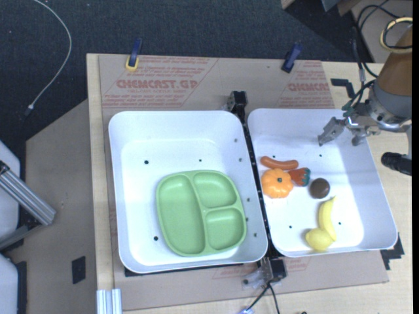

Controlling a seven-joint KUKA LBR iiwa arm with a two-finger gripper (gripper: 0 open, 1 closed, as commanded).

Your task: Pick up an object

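hovering over the right bin (366,175) — gripper (340,133), fingers spread, nothing between.

Arm (396,84) cut off at right edge, pincer (342,132) fingers' spacing unclear

Robotics lab: bench (105,175) w/ clamped board, two white bins (131,136), loose cables (46,18), toy food

We look down from above the bench at a slant, from its near side, taking in both white bins (124,175) and surrounding dark floor (59,18).
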